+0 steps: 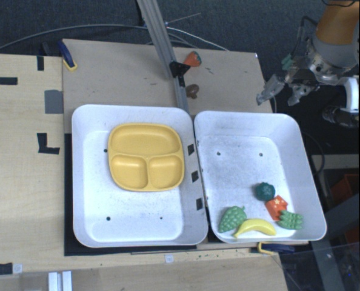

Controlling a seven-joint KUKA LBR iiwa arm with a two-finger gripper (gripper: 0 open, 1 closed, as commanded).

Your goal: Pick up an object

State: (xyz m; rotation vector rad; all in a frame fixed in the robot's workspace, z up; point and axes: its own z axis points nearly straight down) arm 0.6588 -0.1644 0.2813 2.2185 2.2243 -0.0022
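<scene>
Bench (pixel 131 71) of pale wood bearing two shallow white bins side by side. Left bin (pixel 89 223) holds a yellow divided plate (pixel 146 156) in its upper half. Right bin (pixel 240 144) holds five small toys clustered at its lower right corner: yellow banana (pixel 256 227), green grapes (pixel 231 218), second green piece (pixel 290 220), dark teal ball (pixel 265 191), orange-red piece (pixel 276 205). Gripper (pixel 286 93) hangs above the bench beyond the right bin's far right corner, fingers spread apart, nothing between them.
</scene>
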